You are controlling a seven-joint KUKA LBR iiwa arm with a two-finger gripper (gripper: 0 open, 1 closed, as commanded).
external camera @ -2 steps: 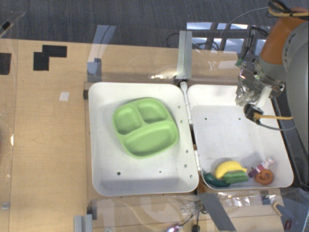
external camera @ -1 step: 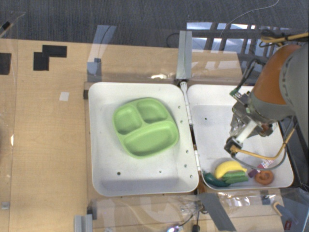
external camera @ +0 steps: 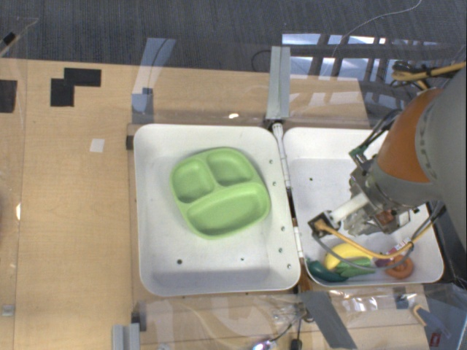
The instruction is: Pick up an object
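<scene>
In the right bin (external camera: 321,166), several small things lie against the near wall. Among them are a yellow rounded piece (external camera: 346,254), a dark green and teal piece (external camera: 326,272) just in front of it, and an orange-brown round piece (external camera: 399,269) at the near right corner. My gripper (external camera: 371,223) hangs low over the near half of this bin, just above and behind the yellow piece. Wrist hardware and cables hide its tips. Nothing is visibly held.
The left bin (external camera: 157,261) holds a light green divided plate (external camera: 219,192) near its middle. A metal divider (external camera: 286,188) runs between the two bins. The grey and orange arm (external camera: 423,144) covers the right bin's right side.
</scene>
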